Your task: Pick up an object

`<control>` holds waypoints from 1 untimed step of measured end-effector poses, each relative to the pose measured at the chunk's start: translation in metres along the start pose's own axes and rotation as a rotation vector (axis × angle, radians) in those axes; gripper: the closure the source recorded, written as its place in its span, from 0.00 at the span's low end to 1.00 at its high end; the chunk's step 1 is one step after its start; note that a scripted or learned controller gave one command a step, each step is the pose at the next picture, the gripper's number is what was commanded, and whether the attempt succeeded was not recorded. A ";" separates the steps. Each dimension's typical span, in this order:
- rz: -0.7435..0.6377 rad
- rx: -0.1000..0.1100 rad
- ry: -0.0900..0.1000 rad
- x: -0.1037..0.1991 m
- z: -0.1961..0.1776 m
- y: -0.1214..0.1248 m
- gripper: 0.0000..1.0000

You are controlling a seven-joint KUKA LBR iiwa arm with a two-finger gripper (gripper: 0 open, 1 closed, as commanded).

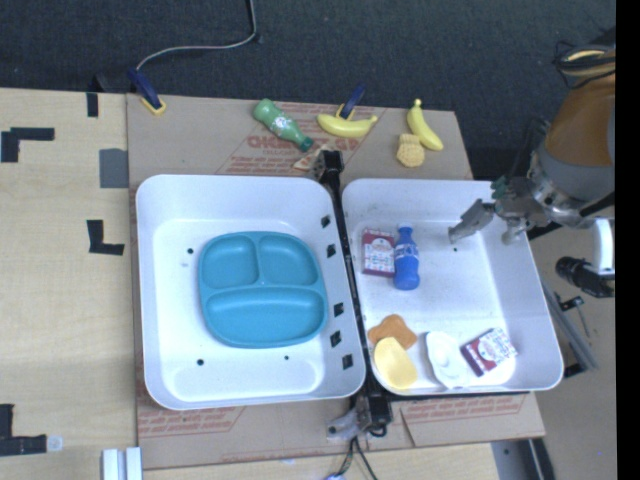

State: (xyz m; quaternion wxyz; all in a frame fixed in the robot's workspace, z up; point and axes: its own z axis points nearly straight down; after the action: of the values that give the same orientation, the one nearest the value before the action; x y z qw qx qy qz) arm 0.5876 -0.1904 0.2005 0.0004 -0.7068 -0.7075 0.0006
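Just right of the red packet in the right bin, the blue bottle is lying, probably light, stiff and slippery, best pinched across its body, while the end effector, state unclear, is hovering beyond it.

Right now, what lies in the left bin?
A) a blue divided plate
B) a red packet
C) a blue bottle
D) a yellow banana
A: the blue divided plate sits alone in the left bin, while the blue bottle and the red packet lie in the right bin, and the yellow banana rests on the cardboard beyond both bins.
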 end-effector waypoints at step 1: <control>-0.001 0.001 0.002 0.059 0.049 -0.005 0.00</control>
State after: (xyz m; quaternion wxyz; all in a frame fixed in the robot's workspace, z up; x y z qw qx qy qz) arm 0.5821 -0.1315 0.1517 0.0015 -0.7065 -0.7077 0.0003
